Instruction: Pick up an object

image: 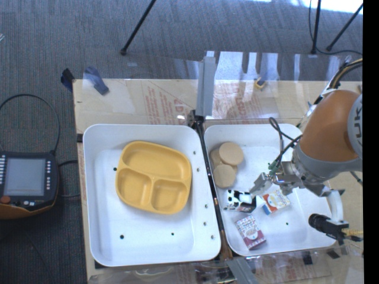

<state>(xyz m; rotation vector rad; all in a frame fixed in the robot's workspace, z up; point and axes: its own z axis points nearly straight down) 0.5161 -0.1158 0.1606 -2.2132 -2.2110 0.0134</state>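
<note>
In the right bin (pixel 296 241), several small items lie close together. Three tan round discs (pixel 227 161) sit at its left side. A black-and-white cow-patterned item (pixel 239 200) lies just below them. Beside it is a small white and red carton (pixel 276 202), and a red packet (pixel 250 231) lies nearer the front. My gripper (pixel 270 185) hangs low over the bin's middle, directly above the carton and just right of the cow-patterned item. The arm's wrist hides the bin floor behind it.
The left bin (pixel 100 229) holds a yellow three-compartment tray (pixel 154 177). A metal divider post (pixel 205 90) stands behind the seam between the bins. A teach pendant (pixel 26 182) lies on the floor at far left.
</note>
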